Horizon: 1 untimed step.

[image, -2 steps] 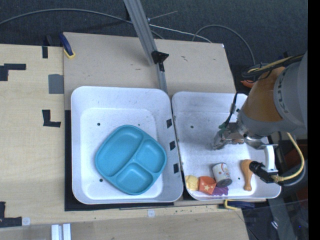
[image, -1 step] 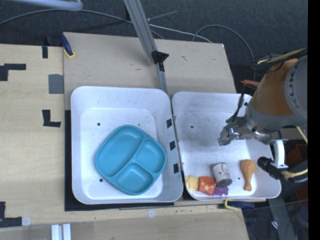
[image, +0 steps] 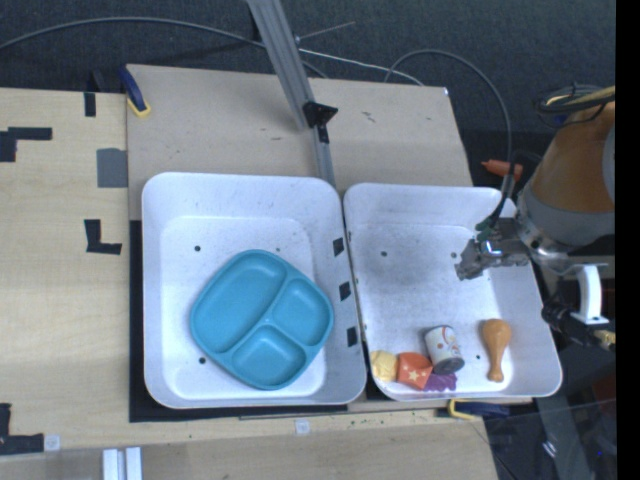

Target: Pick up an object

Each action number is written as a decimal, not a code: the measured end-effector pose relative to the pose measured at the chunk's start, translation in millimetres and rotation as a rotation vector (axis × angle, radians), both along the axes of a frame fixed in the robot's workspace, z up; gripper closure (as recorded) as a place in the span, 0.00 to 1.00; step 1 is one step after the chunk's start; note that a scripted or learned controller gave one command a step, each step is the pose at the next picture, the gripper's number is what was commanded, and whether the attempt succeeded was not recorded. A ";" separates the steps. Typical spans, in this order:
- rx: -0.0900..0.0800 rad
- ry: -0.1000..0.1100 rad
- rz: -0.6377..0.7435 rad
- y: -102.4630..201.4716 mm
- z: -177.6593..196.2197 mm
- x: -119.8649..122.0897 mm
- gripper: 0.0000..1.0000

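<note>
the arm is reaching in from the right, and the gripper (image: 472, 261) is hanging over the right bin (image: 400, 213), near that bin's right wall and above bare floor. the gripper is appearing as a small dark cluster at this slant, and whether it is open or closed cannot be told. nothing is showing in its grasp.

the candidate objects are lying along the near edge of the right bin, well apart from the gripper. from left to right: a yellow toy (image: 384, 366) in the near-left corner, an orange-red toy (image: 414, 370) touching it, a small purple piece (image: 443, 379) just beside that, a small can (image: 442, 345) lying tilted against the group, and a drumstick toy (image: 495, 346) standing apart to the right.

handling, as a judgement: all five are looking like light, rigid play-food pieces. the can is likely smooth and prone to rolling; take hold across its sides. the drumstick is sitting clear of its neighbours, making it the easiest target; grip across the narrow shaft, not the rounded head. the clustered toys are risking a double contact.

the left bin (image: 160, 198) is holding a blue divided plate (image: 262, 317). both bins are resting on the desk (image: 60, 268).
</note>
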<state>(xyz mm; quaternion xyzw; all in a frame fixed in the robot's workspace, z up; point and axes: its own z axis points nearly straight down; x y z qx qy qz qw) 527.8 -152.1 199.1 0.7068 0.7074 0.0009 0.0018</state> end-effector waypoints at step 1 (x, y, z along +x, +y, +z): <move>0.000 0.000 0.001 0.2 43.6 1.0 1.00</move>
